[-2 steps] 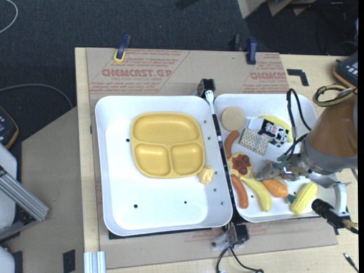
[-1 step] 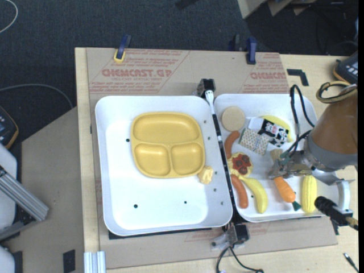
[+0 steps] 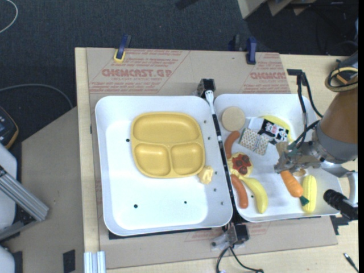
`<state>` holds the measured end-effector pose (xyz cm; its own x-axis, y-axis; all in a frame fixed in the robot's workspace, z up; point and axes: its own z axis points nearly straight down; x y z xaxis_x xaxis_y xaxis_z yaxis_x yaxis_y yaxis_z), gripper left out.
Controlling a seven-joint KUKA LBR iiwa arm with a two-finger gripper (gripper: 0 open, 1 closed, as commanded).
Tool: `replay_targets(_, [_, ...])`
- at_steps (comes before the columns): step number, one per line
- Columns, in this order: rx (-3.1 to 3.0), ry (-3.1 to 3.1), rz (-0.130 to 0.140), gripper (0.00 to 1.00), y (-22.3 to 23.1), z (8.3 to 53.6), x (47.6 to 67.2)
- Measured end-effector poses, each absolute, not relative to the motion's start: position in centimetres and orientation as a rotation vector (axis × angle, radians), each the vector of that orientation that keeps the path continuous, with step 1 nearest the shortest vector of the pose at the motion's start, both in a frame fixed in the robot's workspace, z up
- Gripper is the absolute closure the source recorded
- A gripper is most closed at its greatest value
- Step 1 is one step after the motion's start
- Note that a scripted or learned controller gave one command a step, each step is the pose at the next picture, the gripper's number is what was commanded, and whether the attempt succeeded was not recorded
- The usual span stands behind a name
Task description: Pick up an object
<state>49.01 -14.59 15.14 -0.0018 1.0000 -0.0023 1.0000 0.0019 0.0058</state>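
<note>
- The gripper hangs low in the right bin, touching the smooth carrot; whether it grips can't be told.
- Toy food crowds that bin.
- The yellow plastic tray leaves bare room along the left bin.

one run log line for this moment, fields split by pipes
arm: over right bin | end effector: low, just above carrot | nothing seen held | corn beside carrot | left bin: yellow tray
</note>
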Motion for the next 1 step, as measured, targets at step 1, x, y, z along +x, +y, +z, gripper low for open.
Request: replay_targets(1, [2.215, 2.220, 0.005, 1.00, -14.07, 19.57, 49.34])
